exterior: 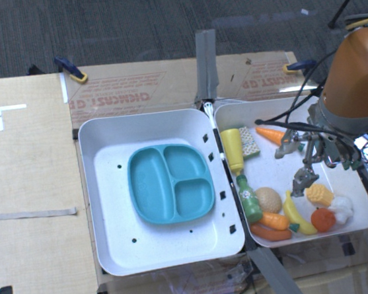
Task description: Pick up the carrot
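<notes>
Cardboard covers the bench (26, 162) from my feed, with two white bins side by side on it; I'll take the right bin (363, 221) as my landmark. Left of it, touching along the shared wall, sits the left bin (107, 252) with a teal divided plate (172, 182) in its middle. Inside the right bin, the carrot (272, 134) I'm after lies near the far wall, slanted, its point toward the left. A yellow bottle (232, 149) stands along the bin's left wall with a speckled sponge (249, 143) just beside it, and a green bottle (248, 199) lies nearer me on that same wall. Along the near wall I see a second small carrot (273, 219), a red sausage (270, 232), a banana (297, 214), a tomato (323, 219) and a white fluffy thing (342, 207), with a corn piece (319, 194) and a beige ball (268, 198) just behind them. My claw (300, 162) hangs over the bin's middle (cables crowd it), fingers spread apart with nothing between them, close beside the carrot on its near right.
</notes>
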Controlling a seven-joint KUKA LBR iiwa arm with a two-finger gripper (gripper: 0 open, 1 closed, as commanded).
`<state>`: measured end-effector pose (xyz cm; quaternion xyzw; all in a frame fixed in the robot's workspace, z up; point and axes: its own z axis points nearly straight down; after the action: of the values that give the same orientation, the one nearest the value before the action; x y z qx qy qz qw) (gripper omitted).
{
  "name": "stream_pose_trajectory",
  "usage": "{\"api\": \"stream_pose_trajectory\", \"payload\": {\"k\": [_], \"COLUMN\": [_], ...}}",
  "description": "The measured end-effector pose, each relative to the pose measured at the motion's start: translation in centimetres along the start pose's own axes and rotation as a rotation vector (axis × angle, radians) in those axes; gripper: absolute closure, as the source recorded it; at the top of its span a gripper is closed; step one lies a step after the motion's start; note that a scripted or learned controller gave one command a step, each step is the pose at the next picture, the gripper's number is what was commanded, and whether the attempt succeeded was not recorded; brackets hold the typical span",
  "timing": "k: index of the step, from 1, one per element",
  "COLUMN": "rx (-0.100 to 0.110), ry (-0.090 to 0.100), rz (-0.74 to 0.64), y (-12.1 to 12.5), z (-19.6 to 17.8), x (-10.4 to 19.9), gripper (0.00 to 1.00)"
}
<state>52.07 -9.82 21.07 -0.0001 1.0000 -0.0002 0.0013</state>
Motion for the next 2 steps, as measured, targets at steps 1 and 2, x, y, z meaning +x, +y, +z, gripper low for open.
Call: {"api": "stream_pose_trajectory", "payload": {"k": [1,2], "rx": [0.001,0.000], "ry": [-0.003,-0.003], "rz": [-0.039,0.039], "y": [-1.1,0.4], "z": [11.4,11.7], "x": [-6.6,0.7], "gripper": [0.00,0.00]}}
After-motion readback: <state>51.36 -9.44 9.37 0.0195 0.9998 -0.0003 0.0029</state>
